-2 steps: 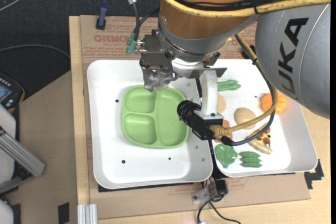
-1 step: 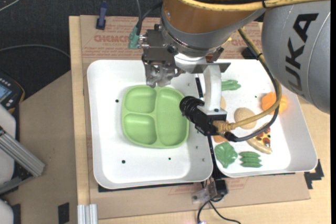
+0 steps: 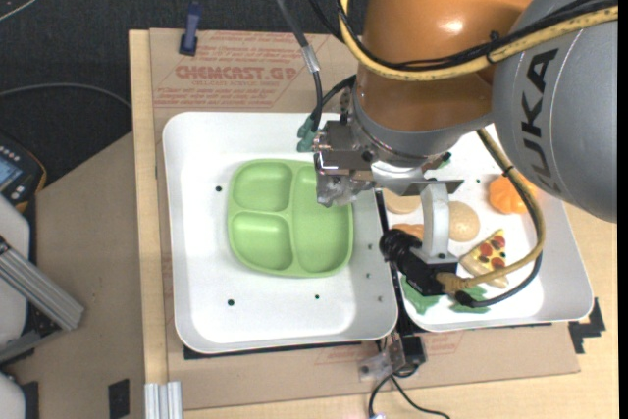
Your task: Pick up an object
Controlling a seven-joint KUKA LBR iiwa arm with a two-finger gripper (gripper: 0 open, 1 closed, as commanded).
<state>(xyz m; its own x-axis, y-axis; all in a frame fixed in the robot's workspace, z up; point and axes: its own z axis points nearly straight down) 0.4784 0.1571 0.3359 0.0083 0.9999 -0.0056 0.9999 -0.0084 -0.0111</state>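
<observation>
Green divided plate (image 3: pixel 280 231): lies flat in the left bin (image 3: pixel 191 211). It has three compartments and sits nearer the bin's right wall than its left.
Gripper (image 3: pixel 332 183): hangs over the plate's upper right corner, close to the wall between the two bins.
Gripper state: cannot tell how far open it is, because the arm's own bulk hides that part. Nothing is seen held.
Right bin (image 3: pixel 569 285): carries small food-shaped items, among them an orange piece (image 3: pixel 507 194), a pale round biscuit (image 3: pixel 464 224) and a pizza slice (image 3: pixel 488 255). The arm covers much of this bin.
Tabletop (image 3: pixel 235 64): brown sheet with red print; both bins rest on it.
Likely target: the plate, judged from the gripper's place above its rim.
Step in hand: approach; no grasp is made yet, by the look of it.
Procedure 1: straddle the raised rim, one side inside the compartment and one outside. A flat plate probably offers no other purchase from above.
Procedure 2: descend until the rim sits deep in the grip, then close.
Procedure 3: lift straight up and slowly.
Caution 1: the rim lies near the bin wall, so room outside it is scant and the gripper may strike the wall.
Caution 2: a hold at one corner will likely let the plate tilt, and smooth plastic may slip.
Check: confirm that the plate leaves the bin floor before any sideways travel.
</observation>
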